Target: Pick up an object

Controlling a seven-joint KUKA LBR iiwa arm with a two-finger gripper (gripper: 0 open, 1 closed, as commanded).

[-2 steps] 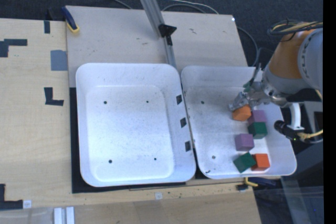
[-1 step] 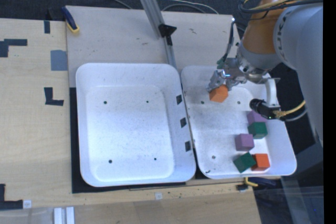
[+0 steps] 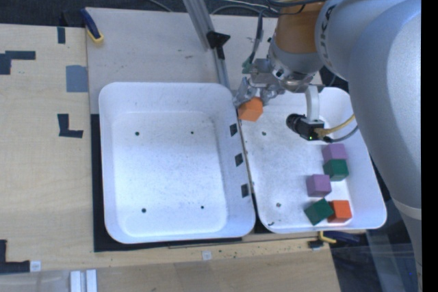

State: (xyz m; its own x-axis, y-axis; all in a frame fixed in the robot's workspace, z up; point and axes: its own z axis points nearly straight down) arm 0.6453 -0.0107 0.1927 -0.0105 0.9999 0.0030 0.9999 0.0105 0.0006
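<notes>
Nearest the camera, an orange block (image 3: 341,210) and a dark green block (image 3: 318,211) are seen at the near edge of the right bin (image 3: 287,167), with two purple blocks (image 3: 319,184) and a green block (image 3: 337,168) just beyond. At the far left corner of that bin, the gripper (image 3: 254,100) appears clamped on a small orange cube (image 3: 251,109), held above the rim beside the left bin (image 3: 164,167). For the lift to be done well, the grasp should be kept firm and the cube raised straight, clear of the divider.
</notes>
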